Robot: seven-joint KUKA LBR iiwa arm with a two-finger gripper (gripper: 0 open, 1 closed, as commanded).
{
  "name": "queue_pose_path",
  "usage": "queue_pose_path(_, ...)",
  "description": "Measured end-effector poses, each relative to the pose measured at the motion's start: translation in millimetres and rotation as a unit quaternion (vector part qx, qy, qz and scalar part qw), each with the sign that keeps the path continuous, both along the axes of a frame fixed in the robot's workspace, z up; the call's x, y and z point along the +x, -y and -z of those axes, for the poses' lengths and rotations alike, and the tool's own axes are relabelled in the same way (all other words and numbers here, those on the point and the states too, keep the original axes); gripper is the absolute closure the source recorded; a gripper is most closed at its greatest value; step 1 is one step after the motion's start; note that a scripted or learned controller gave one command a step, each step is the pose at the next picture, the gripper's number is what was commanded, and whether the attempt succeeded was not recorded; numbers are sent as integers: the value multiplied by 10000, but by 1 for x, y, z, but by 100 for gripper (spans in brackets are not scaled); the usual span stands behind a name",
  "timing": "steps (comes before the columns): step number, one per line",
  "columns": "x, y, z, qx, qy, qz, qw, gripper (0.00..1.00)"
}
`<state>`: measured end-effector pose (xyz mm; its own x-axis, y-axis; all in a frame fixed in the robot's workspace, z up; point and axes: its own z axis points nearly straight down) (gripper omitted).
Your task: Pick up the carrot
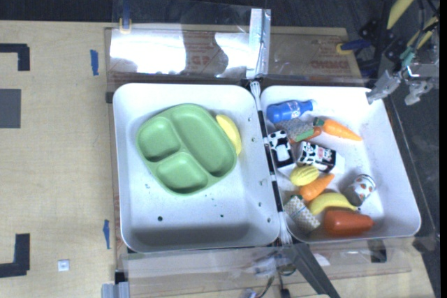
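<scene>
The carrot (339,129), orange and tapered, lies in the right bin (391,150); the fingers' (399,84) state is unclear.

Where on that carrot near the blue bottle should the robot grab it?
Probably mid-body on the carrot, from straight above. It lies flat, pointing toward the right bin wall, so the jaws should straddle its narrow width. Its stem end crowds the blue bottle; the tapered tip is freer.

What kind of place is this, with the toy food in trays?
Probably a robot test bench in a lab: two white bins, one full of toy food such as a carrot, a gripper alongside, and stand legs and cables behind.
</scene>
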<state>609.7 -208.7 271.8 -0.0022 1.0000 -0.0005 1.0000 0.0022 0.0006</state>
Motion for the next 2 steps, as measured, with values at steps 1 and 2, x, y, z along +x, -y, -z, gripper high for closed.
queue_pose_path(1,22,6,-68,-8,7,-227,9997,0)
queue_pose_path(2,29,13,-93,-16,17,-792,9969,0)
